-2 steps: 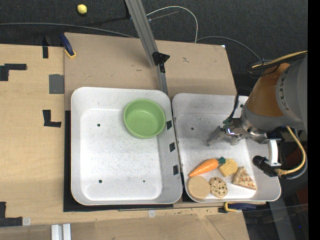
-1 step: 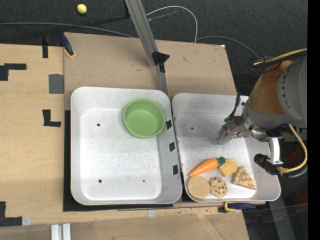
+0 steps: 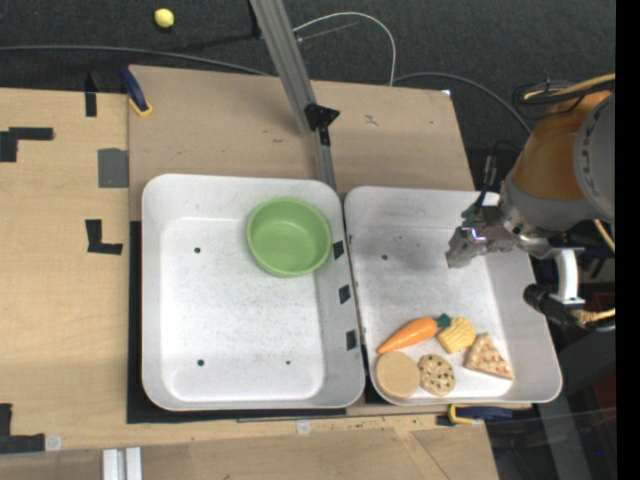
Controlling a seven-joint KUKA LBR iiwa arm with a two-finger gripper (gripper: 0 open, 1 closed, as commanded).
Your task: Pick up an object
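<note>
The bench is carrying two white bins side by side, and the arm is reaching in from the right, its orange band sitting above the grey wrist. The jaws are hanging over the upper right part of the right bin, with bare bin floor under and around them; whether they are released or clenched cannot be told at this angle, and nothing is showing between them.

The left bin is lying well to the left of the jaws, across the shared rim. A green bowl is resting upright in its upper right corner, roughly level with the jaws and well apart from them.

The small items are all clustering in the near part of the right bin, below the jaws and apart from them. A carrot is lying tilted, below and left of the jaws, its green top pointing right toward a piece of corn, which is sitting almost straight below the jaws. A pizza slice is lying below and slightly right of them. A tan disc and a cookie are sitting side by side, farthest below the jaws, close to the near rim.
</note>
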